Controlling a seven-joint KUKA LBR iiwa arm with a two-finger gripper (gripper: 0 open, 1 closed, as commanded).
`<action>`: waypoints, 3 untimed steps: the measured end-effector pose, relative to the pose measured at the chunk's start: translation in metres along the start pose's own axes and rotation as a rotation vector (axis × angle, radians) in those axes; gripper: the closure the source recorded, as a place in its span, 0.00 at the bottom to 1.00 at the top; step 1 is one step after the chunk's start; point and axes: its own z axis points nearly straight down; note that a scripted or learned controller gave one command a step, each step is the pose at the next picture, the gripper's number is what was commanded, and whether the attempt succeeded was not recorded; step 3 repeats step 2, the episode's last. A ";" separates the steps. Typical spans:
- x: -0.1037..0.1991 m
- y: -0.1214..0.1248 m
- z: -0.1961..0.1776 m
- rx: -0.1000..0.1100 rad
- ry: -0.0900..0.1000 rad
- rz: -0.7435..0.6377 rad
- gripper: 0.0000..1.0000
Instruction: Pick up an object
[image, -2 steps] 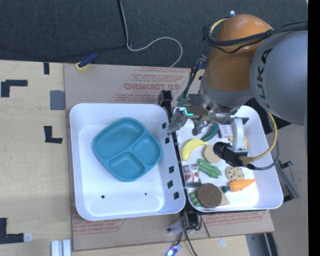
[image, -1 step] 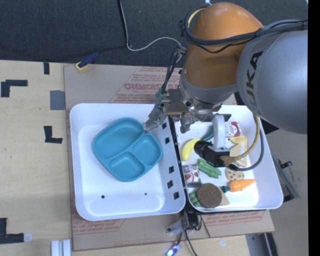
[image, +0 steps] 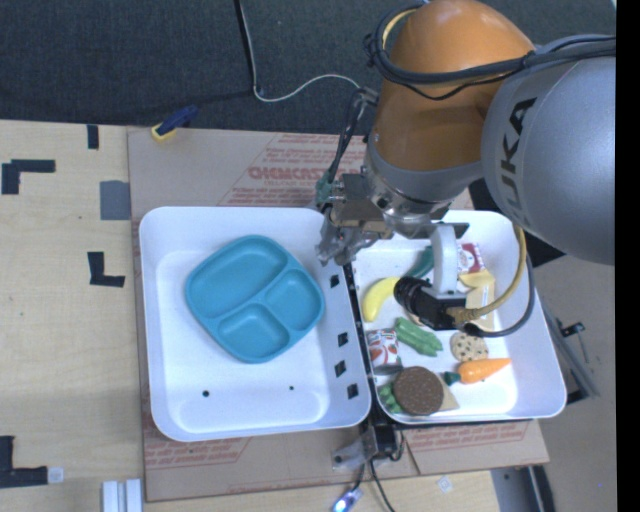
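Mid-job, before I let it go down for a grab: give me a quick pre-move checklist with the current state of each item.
1. Gripper over the toy bin: not ok; it hangs over the divider between the two bins.
2. Nothing caught in the gripper: cannot tell; arm hardware blocks the fingers.
3. Targets reachable in the right bin: ok; banana, green pod, carrot and brown patty lie in the open.
4. Clutter around targets: not ok; the toys sit close together, several touching.
5. Blue plate out of the way: ok; it lies alone in the left bin.
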 end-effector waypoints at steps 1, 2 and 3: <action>0.012 -0.046 -0.051 -0.005 0.003 0.000 1.00; 0.011 -0.044 -0.058 0.000 -0.001 0.001 1.00; 0.011 -0.044 -0.058 0.000 -0.001 0.001 1.00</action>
